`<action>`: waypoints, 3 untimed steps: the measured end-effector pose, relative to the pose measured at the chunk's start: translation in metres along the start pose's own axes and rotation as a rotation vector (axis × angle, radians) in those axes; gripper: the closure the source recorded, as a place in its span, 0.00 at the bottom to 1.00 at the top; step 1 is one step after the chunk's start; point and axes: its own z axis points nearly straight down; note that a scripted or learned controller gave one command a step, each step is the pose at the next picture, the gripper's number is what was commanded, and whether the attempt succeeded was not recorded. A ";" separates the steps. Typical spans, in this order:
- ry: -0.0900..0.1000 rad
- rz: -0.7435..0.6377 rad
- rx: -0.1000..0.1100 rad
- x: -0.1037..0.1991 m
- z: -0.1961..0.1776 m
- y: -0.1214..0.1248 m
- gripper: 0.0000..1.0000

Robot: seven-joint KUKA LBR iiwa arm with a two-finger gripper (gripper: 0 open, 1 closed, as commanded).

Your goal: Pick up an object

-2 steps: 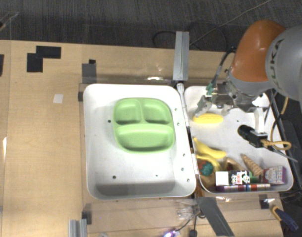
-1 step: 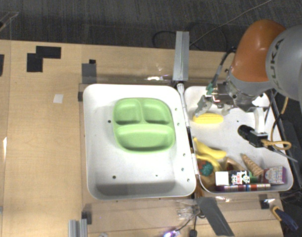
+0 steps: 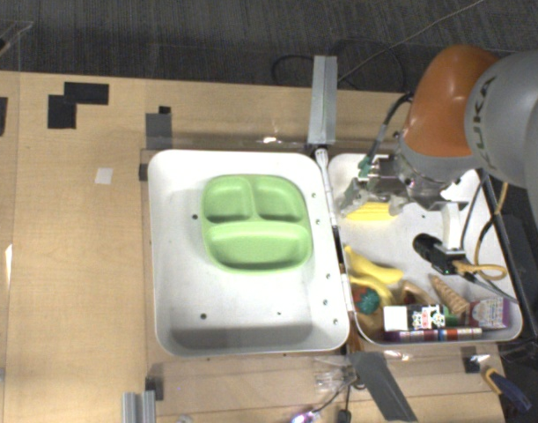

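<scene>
Tool (image 3: 372, 194) low in right bin (image 3: 409, 247), over yellow obj (image 3: 371, 212).

Arm reaching in from the right, end effector low at the upper left of its reach

The grey arm (image 3: 515, 104) enters from the right edge, its orange band (image 3: 445, 104) sitting just above the wrist. From there the wrist angles down and to the left, ending in the metal end effector (image 3: 374, 188). Cables run along the wrist. The finger state cannot be made out from this slanted overhead view.
</scene>
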 end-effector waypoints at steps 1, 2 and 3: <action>-0.002 0.033 -0.001 -0.076 0.046 0.028 0.00; 0.000 0.184 0.001 -0.067 0.052 0.012 0.00; -0.001 0.082 -0.009 -0.064 0.095 0.019 0.00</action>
